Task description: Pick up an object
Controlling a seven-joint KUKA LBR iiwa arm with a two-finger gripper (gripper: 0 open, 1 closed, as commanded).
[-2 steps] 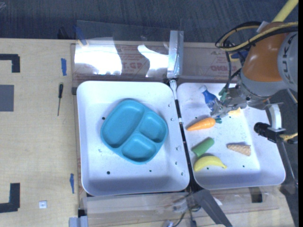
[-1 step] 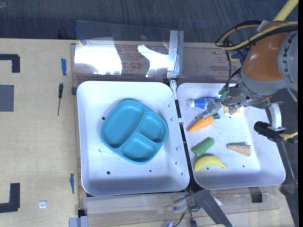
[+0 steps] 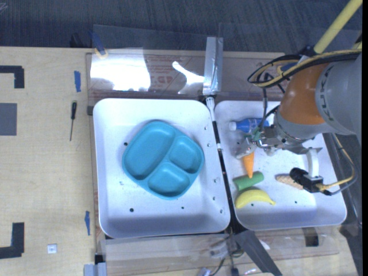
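Nearest the camera in the right bin (image 3: pixel 328 211): banana (image 3: pixel 255 198), then green piece (image 3: pixel 248 181), then carrot (image 3: pixel 248 163) pointing up toward the gripper (image 3: pixel 257 141) just above it. Can't tell if the fingers are released or clenched. Blue bottle (image 3: pixel 248 125) sits just behind.

A pale wooden bench (image 3: pixel 40 171) is lying under both white bins (image 3: pixel 109 211), carrying black corner markings (image 3: pixel 14 76), strips of blue tape (image 3: pixel 77 80) and a small screwdriver (image 3: pixel 72 119) well out to the far side from the gripper. Beyond the bench, dark blue-grey carpet (image 3: pixel 172 4) is covering the floor. A clear plastic sheet (image 3: pixel 149 73) standing behind the bins is catching bright glare.
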